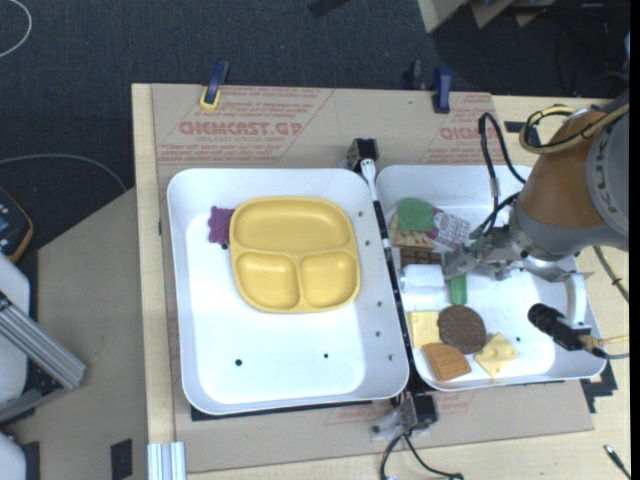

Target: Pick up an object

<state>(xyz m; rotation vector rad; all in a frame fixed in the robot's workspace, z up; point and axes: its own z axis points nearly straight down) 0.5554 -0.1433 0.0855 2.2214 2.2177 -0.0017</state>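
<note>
The gripper (458, 265) is reaching into the right bin (560, 368) among the cluttered toy food — hovering right over a green piece (457, 290), likely its target. Whether it is spread or pinching, I cannot tell — the wrist is blocking it.

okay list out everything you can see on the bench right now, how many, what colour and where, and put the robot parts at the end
bins: two, white, side by side on the bench
divided plate: one, yellow, left bin, toward the back
purple piece: one, purple, left bin, against the plate's left edge
green lump: one, green, right bin, back left
green stick: one, green, right bin, middle
round brown piece: one, dark brown, right bin, front
orange slab: one, orange, right bin, front edge
pale yellow chunk: one, pale yellow, right bin, front, right of the orange slab
clamps: two, at the board's back edge
arm: one, grey with an orange band, over the right bin
gripper: one, grey, low in the right bin near the green stick
</note>
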